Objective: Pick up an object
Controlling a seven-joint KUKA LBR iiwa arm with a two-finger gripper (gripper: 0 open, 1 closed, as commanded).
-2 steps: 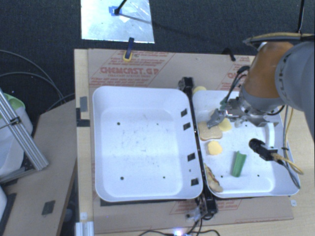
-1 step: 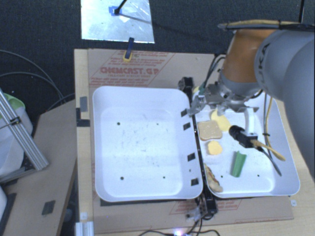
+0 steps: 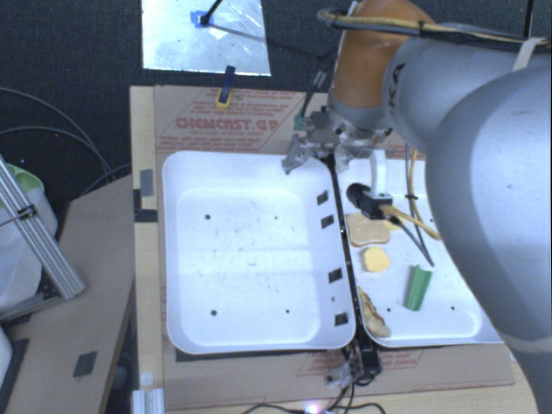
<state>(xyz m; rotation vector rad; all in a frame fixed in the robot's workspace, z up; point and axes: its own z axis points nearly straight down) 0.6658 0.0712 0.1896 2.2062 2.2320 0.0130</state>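
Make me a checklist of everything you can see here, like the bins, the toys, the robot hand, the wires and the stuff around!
Surface: two shallow white bins side by side, the left bin and the right bin, on a cardboard sheet with red print.
Job's things: in the right bin, a green block, a round yellow piece, a tan flat piece and a brownish thing by the divider.
Clutter: small dark specks on the left bin's floor.
Gripper: the gripper is over the bins' far edge near the divider; open or shut cannot be told.
Cables: yellow cables hang over the right bin; dark wires lie at left.
Surroundings: a shiny metal plate on dark carpet, and an aluminium frame at left.
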